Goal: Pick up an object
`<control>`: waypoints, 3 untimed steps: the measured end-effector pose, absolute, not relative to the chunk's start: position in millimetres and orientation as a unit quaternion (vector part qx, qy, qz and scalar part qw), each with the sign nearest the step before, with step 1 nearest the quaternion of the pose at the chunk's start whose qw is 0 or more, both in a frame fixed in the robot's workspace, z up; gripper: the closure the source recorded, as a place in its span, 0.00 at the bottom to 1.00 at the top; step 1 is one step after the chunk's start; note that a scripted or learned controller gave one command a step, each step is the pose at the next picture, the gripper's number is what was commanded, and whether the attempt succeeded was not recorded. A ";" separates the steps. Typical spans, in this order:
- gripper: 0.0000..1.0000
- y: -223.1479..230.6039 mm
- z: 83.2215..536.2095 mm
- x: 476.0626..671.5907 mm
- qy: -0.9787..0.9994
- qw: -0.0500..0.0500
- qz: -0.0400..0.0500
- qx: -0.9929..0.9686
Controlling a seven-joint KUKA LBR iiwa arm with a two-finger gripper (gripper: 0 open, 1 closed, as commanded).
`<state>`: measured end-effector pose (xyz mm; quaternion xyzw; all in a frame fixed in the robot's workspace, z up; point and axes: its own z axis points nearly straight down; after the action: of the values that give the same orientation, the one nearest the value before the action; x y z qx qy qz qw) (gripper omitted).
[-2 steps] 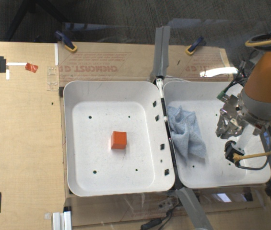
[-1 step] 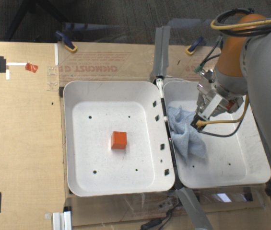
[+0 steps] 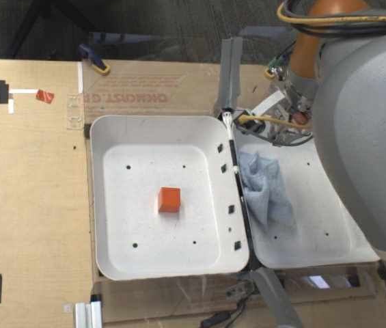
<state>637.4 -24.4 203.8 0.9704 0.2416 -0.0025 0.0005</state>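
Orange block (image 3: 169, 200) sits square, no long axis; gripper (image 3: 278, 125) state unclear.

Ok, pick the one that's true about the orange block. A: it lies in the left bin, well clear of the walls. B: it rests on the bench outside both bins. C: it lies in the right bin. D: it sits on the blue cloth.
A: the orange block sits alone near the middle of the left bin, while the blue cloth lies in the right bin.

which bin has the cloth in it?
The right bin, under the arm. The blue-grey cloth lies crumpled along its left wall. The left bin holds an orange block instead.
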 end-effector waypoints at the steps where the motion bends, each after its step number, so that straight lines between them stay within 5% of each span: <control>1: 1.00 -95.9 269.5 642.9 0.288 0.000 -0.001 0.958; 2: 1.00 -54.5 241.1 632.6 0.121 0.000 -0.003 0.993; 3: 1.00 -102.4 277.0 631.3 0.099 0.000 -0.001 0.995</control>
<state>631.3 -102.4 277.0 0.9951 0.0993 -0.0014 0.0005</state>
